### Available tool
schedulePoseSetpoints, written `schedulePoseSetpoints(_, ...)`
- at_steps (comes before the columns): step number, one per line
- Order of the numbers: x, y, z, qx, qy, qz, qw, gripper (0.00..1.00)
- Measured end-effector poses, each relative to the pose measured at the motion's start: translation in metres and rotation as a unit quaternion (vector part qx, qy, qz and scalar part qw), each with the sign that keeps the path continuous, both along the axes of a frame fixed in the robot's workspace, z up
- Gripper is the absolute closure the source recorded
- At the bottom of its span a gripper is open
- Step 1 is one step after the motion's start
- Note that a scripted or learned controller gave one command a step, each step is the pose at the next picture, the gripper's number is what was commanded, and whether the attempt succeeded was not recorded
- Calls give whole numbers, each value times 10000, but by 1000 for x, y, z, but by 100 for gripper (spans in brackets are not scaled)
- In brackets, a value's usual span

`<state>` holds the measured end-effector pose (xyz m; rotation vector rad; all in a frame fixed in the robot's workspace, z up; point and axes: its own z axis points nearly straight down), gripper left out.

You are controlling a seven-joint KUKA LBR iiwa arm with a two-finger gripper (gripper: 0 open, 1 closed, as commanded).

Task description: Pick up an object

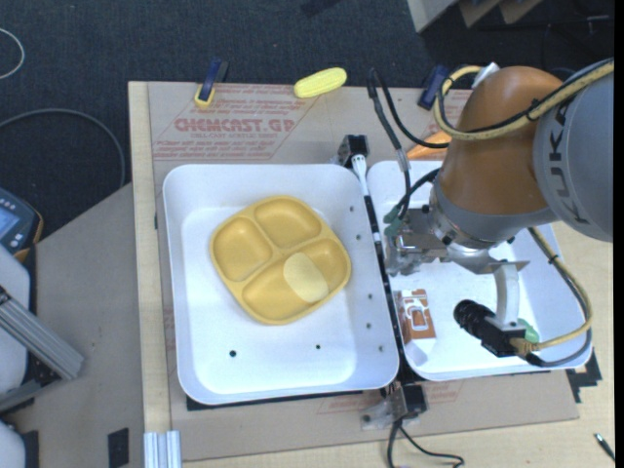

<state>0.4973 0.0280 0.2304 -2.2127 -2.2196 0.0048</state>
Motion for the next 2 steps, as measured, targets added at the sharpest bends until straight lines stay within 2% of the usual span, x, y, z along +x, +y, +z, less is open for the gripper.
schedulePoseSetpoints(1,-17,43,142,13,-126,22,9999,100)
schedulePoseSetpoints(2,-17,37,200,-8,-85,-8,10000,100)
